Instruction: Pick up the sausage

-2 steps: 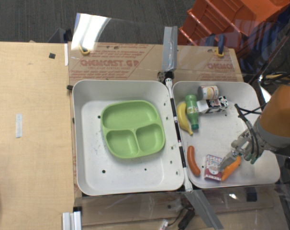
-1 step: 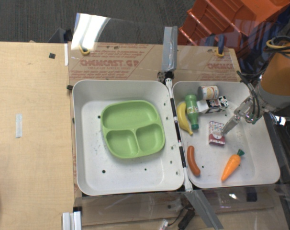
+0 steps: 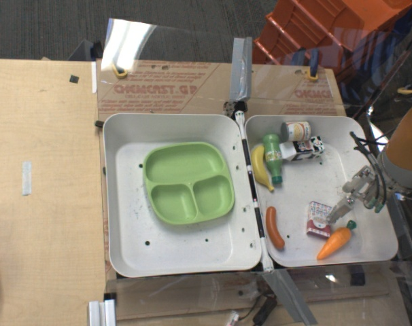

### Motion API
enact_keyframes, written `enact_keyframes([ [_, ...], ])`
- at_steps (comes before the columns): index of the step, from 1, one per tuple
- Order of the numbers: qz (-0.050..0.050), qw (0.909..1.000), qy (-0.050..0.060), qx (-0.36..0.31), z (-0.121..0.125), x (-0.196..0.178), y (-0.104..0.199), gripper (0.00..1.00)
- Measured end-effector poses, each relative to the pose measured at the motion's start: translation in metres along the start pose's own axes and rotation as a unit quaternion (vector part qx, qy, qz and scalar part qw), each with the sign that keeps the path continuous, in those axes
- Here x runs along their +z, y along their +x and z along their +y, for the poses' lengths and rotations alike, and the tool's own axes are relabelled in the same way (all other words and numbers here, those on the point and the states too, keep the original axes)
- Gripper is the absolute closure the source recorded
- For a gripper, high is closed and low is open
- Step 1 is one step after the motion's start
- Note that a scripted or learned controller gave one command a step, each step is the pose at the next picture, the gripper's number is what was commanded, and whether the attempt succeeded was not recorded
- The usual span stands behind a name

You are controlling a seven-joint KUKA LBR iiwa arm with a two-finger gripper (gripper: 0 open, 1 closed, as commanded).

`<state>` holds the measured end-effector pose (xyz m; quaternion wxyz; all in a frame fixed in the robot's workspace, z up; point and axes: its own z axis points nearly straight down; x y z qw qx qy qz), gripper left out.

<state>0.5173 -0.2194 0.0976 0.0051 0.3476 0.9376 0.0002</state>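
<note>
Presently, the slim reddish-orange sausage (image 3: pixel 275 228) is judged light, smooth and slightly slippery; it should be grasped across its middle. The gripper's (image 3: pixel 343 208) state cannot be told.

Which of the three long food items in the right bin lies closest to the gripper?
The carrot. It is orange with a green tip and lies just below the gripper, while the sausage and banana lie by the bin's left wall.
</note>
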Motion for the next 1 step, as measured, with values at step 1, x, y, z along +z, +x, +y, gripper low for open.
enact_keyframes([
  [1,-0.001,1.0000,-0.002,0.001,0.0015,-0.0098,-0.0006,1.00],
])
